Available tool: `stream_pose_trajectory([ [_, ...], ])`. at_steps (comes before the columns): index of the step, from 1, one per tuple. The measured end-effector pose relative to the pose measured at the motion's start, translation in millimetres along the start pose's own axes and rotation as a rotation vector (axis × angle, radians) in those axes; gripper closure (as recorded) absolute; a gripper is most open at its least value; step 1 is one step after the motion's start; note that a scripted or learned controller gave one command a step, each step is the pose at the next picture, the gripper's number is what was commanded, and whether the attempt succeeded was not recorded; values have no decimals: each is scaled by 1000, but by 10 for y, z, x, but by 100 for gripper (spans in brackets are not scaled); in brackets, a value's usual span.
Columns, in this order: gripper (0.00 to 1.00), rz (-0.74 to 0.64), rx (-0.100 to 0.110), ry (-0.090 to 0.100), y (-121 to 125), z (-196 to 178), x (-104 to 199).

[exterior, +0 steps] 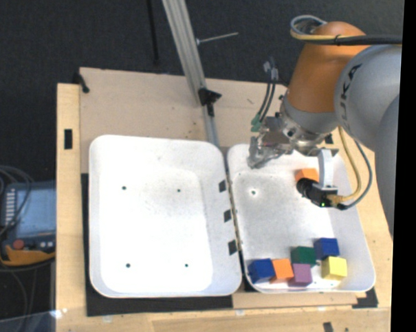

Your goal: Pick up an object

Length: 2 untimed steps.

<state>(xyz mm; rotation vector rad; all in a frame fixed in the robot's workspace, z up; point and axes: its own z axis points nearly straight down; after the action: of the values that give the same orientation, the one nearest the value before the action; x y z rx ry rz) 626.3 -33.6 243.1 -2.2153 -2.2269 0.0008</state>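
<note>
Pick not done. Gripper (262, 156) sits at the right bin's (275, 206) far-left corner, can't tell how its jaws stand (nothing visibly held). Blocks (300, 264) cluster along the near edge; orange block (305, 174) near far-right.

Bins: left bin (103, 192) and right bin (275, 213) sit side by side on the bench (65, 211).
Blocks (300, 266): bunched in the right bin's near corner.
Lone block (306, 174): far right, in the same bin.
Gripper (262, 154): over that bin's far left corner.
</note>
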Motion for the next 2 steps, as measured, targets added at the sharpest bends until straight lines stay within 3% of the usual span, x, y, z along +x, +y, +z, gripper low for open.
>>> stream_pose_trajectory([
  [2,100,-2,0,1,-522,102,837],
])
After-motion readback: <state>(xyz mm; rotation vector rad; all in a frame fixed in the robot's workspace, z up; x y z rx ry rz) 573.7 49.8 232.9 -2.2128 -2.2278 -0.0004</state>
